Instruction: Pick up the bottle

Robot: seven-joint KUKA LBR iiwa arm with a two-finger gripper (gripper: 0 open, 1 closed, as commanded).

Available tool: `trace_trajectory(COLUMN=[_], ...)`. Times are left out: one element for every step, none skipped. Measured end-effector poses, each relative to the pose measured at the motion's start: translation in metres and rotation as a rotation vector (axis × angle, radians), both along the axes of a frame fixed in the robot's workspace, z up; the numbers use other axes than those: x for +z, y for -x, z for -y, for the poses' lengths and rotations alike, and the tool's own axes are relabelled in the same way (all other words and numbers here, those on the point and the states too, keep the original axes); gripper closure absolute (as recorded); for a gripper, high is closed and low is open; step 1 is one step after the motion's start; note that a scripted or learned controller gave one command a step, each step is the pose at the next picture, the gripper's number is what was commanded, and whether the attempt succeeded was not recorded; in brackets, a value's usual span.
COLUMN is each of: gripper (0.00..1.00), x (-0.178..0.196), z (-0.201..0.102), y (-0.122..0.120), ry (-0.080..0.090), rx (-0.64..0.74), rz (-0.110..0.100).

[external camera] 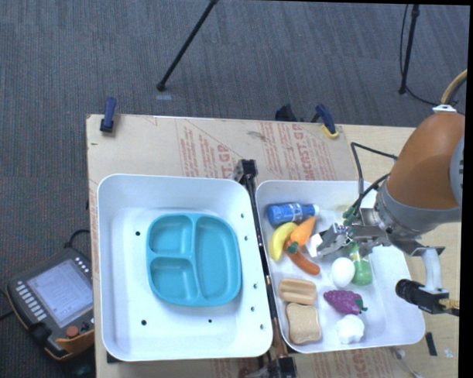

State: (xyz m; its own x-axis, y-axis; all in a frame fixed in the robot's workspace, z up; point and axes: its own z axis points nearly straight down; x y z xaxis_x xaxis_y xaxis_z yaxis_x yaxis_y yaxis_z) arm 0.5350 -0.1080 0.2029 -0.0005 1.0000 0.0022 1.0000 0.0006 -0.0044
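Camera view
Arm: grey with an orange band, reaching in from the right over the right bin [406, 326].
Gripper [333, 243]: low over the middle of the right bin, near the carrot and the egg; whether it is spread or pressed together cannot be told, and nothing is seen pinched in it.
Bottle [290, 212]: blue with a white cap, lying on its side at the upper left of the right bin, apart from the gripper, just above the banana and carrot.
Banana [280, 240]: yellow, just below the bottle.
Carrot [302, 230]: orange, beside the banana.
Egg [342, 271]: white, just below the gripper.
Grapes [342, 301]: purple, lower in the same bin.
Bread [302, 323]: two tan pieces at the bin's lower left.
Left bin [115, 219]: holds a teal plate [194, 259] with three sections.
Tabletop [191, 144]: bare board carrying both bins side by side.
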Motion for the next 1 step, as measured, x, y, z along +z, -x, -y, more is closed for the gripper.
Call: trace_trajectory(gripper=[1.00], x=[0.0096], z=[-0.0006], y=[-0.0004], ry=[-0.002], rx=[-0.001], rz=[-0.002])
